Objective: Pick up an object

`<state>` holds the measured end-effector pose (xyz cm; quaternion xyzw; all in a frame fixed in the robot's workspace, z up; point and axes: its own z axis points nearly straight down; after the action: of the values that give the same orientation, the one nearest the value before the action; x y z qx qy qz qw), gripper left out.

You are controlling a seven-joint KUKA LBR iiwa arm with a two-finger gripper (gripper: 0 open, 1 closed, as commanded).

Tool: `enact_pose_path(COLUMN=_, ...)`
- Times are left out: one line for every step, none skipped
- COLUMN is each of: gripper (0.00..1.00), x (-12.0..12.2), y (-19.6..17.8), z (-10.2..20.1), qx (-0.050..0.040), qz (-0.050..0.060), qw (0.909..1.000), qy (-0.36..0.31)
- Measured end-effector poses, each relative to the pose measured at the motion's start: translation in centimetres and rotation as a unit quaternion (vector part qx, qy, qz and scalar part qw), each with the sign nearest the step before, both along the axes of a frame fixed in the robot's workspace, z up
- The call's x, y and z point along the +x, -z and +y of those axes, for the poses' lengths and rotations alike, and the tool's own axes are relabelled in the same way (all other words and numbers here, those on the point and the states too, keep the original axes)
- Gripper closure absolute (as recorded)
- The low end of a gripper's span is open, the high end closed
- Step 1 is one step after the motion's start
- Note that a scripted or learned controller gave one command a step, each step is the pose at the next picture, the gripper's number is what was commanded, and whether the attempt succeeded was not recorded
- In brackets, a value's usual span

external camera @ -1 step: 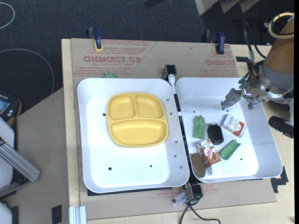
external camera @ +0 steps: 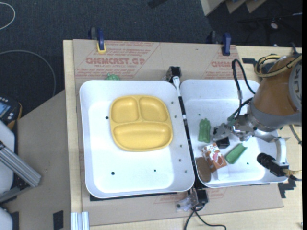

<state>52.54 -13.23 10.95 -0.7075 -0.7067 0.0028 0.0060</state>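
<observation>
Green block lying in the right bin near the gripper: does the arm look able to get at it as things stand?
Probably yes. The green block lies flat with nothing on top of it, just below the gripper. The snack packet sits close on its left, so a grab might nudge it.

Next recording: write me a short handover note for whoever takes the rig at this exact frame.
Gripper: low in the right bin, among the objects; whether it grips anything cannot be told from this view.
Things: in the right bin, a light green piece left of the gripper, a darker green block just below it, a red-and-white packet and a brown piece near the front left corner. The yellow divided plate lies in the left bin.
Done: arm is down at the objects.
Left: confirm a grasp and lift.
</observation>
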Motion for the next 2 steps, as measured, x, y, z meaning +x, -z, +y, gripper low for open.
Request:
enact_pose_path(gripper=0.00, x=1.4, y=2.2, z=3.2, qx=-0.0023, qz=-0.008, qw=1.0000, qy=-0.001)
enact_pose_path(gripper=0.00, x=0.0, y=-1.8, z=3.7, qx=-0.0029, qz=-0.009, qw=1.0000, qy=-0.001)
